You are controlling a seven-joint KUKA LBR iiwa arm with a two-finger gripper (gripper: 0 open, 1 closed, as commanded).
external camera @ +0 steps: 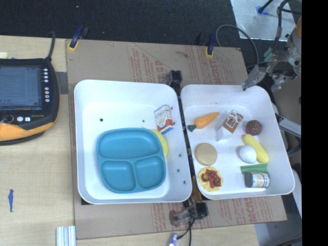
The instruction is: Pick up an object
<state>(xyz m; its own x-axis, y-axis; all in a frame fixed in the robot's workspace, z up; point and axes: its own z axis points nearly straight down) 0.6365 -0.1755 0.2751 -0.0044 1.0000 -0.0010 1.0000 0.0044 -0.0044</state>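
Note:
My gripper [262, 84] hangs over the far right corner of the right bin [187, 137], its two fingers spread apart and nothing between them. Below it in that bin lie an orange carrot [205, 120], a small white and brown carton [229, 124], a dark red ball [253, 127], a yellow corn cob [255, 147] and a white egg [247, 154]. A tan round bun [206, 154], a small pizza [210, 179], a green piece [253, 168] and a can [257, 180] lie nearer the front.
The left bin [84, 137] holds a blue divided plate [132, 159], a small milk carton [164, 118] and a yellow item [162, 140] half under the plate's edge. A teach pendant [25, 99] lies at the far left. Clamps [176, 77] join the bins.

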